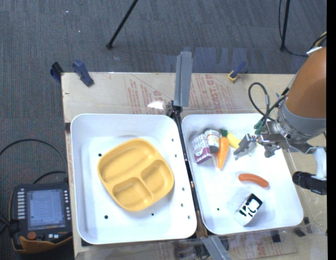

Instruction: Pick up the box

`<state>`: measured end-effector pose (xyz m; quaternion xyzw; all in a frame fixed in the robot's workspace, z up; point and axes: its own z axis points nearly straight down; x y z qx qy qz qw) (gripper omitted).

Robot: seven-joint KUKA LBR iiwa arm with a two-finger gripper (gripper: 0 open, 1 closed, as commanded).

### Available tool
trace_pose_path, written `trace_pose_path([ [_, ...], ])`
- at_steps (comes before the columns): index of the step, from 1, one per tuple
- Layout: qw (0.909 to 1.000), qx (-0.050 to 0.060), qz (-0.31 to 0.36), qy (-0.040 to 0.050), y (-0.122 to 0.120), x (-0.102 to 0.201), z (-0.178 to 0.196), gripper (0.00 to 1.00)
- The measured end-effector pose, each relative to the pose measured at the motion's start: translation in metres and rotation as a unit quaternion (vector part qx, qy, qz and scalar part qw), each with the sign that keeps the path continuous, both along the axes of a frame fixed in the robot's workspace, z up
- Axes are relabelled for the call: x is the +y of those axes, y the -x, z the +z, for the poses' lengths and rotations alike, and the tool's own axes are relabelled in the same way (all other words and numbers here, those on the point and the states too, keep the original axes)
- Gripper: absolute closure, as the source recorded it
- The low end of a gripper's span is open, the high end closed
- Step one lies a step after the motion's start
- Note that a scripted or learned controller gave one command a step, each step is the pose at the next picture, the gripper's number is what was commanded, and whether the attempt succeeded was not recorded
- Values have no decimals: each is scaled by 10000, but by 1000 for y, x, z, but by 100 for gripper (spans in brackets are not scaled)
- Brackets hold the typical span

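Two white bins sit side by side on the worktop. A yellow divided plate point(136, 174) lies in the left bin point(81, 145). The right bin point(282, 210) holds a purple-and-white box point(201, 147) near its far left corner, with a can point(212, 138) and carrot point(223, 151) just beside it, a sausage point(253, 180) mid-bin, and a black-and-white packet point(247, 208) near its front edge. Jaws point(245, 145) hover spread over the bin's far side, right of the carrot, pinching nothing.
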<state>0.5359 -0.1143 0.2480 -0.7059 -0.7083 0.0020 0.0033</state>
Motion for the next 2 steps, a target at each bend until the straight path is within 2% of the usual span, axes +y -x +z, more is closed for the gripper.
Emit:
trace_pose_path([
  [1, 9998, -9, 186, 2, -107, 17, -102, 0],
  [2, 9934, -96, 1143, -7, -113, 37, -153, 0],
])
